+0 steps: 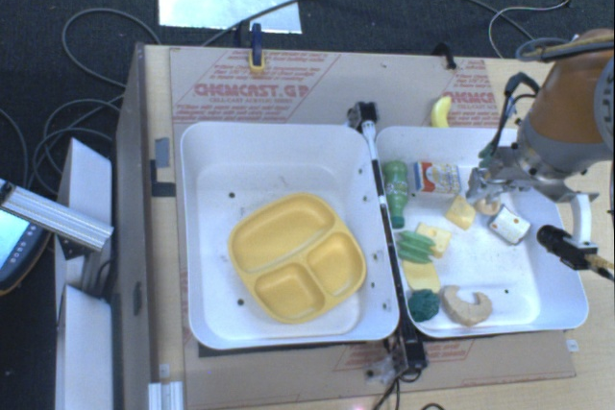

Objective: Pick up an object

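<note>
Grey arm point(567, 144) with broad orange band point(575, 101), black cable at wrist.

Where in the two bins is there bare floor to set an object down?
Left bin: bare floor above and left of the yellow divided tray. Right bin: a bare patch in the lower right, right of the bread slice. Crowded: the right bin's left side and upper middle, under the claw.

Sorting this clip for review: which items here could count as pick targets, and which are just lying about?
Job:
gripper, over the right bin
cheese wedge
white can
green bottle
labelled packet
bread slice
broccoli

Lying about:
yellow tray in the left bin
banana on the bench
cables
</note>
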`<action>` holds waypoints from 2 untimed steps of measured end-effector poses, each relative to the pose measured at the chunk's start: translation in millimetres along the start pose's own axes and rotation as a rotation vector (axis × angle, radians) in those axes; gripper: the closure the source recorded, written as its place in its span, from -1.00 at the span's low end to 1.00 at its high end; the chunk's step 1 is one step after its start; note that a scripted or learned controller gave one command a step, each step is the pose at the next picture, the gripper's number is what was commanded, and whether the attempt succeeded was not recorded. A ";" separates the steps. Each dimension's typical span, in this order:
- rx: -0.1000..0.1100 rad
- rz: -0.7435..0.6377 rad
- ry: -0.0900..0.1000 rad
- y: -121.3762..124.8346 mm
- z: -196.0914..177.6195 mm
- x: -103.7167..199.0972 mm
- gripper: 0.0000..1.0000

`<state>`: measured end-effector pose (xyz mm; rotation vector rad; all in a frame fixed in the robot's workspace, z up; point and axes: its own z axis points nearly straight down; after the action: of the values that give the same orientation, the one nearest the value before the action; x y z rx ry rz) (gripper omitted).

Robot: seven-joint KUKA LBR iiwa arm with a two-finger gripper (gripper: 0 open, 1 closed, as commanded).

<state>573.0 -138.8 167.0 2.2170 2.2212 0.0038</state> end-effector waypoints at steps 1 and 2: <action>0.000 -0.002 0.000 -58.1 -85.8 41.4 1.00; 0.002 -0.002 0.001 -16.5 -83.8 92.4 1.00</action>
<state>556.0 -46.3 250.7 2.2162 2.2255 0.0026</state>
